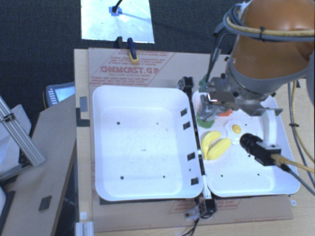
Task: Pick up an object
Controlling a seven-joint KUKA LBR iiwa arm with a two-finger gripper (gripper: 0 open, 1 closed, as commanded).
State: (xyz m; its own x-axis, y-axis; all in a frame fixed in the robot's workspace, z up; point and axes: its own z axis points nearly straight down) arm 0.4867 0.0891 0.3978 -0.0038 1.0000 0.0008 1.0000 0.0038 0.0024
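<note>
My jaws (209,113) hung low in the right bin (256,181), over a green thing (204,117).
I could not tell how my jaws stood. A yellow banana-like object (215,145) lay just below them near the bin's left wall, its long axis running from lower left to upper right.

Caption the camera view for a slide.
Gripper lowered over a green object in the right bin, beside a yellow banana.
</note>
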